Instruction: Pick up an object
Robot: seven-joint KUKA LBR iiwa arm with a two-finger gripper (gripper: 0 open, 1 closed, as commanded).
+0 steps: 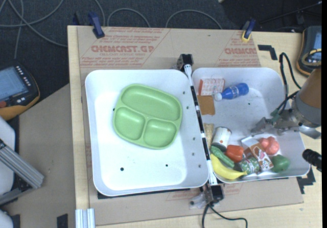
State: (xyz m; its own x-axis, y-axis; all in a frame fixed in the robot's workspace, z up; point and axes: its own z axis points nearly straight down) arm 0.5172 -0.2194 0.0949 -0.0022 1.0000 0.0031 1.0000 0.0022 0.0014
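The worktop [127, 48] carried 2 shallow white bins side by side, touching along a middle seam. Left bin [102, 160] held 1 green tray [147, 116] w/ 3 compartments, lying flat, a bit toward the bin's far side.

Right bin [265, 81] held the loose objs. The arm [310, 100] came in from the right edge, over the bin's right side. The gripper [265, 124] pointed left at about mid-bin, low over bare bin floor; whether its tips were apart or together couldn't be told, too small & blurred. Nothing showed betw. them.

Rel. to the gripper: the near-side pile sat just beside & below it in view. Pile, approx by size: 1 banana [225, 171] along the near-left corner; 1 printed packet [257, 156], the closest obj to the gripper; 1 white cup or can [221, 135] to the gripper's left; 1 red-orange round piece [270, 145]; 1 red piece [235, 152]; 1 green piece [280, 163] at the pile's right; 1 dark green piece [218, 151] touching the banana.

Far-left of the bin, well apart from the gripper: 1 red-white card [211, 87], 1 brown square [206, 105] just nearer than it, 1 blue bottle [232, 91] lying on its side.
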